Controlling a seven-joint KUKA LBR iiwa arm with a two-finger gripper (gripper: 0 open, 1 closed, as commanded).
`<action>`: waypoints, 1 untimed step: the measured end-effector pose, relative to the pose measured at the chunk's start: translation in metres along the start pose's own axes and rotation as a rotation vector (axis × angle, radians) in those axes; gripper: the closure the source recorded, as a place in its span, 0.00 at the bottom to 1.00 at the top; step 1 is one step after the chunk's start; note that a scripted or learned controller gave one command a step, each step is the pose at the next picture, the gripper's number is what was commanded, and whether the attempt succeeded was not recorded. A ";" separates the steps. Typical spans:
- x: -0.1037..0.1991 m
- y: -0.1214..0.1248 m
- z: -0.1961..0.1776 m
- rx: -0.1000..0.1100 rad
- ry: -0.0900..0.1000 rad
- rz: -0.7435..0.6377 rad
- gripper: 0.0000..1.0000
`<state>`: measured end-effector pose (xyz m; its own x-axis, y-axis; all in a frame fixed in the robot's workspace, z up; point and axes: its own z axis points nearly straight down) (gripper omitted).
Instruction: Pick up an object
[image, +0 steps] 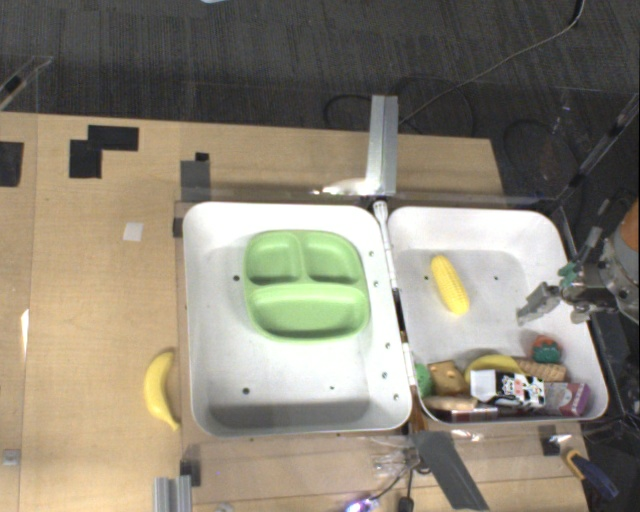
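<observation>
Down at the near edge of the right bin (560, 232) lies a heap of small things. A milk carton (510, 386) with black spots lies on its side there. Behind it rests a yellow banana (497, 362), and a brown potato (447, 377) sits to its left. A small red and green toy (546, 350) lies at the right end of the heap, maybe a strawberry, but it is too small to tell.

An ear of corn (450, 284) lies alone in the middle of that bin, well apart from the heap.

At the right side of the bin hangs the gripper (556, 298). Its fingers stand apart, with nothing between them. It sits just above the red and green toy and well to the right of the corn.

On the left bin (215, 300) rests a green tray (303, 284) with three parts. Another banana (160, 389) lies on the wooden bench (80, 300), just outside that bin's left wall.
</observation>
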<state>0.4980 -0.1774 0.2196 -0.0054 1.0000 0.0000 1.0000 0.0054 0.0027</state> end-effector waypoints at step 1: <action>0.078 0.051 0.073 0.000 0.001 0.081 0.00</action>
<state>0.5490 -0.0992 0.1466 0.0757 0.9971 0.0009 0.9971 -0.0757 0.0023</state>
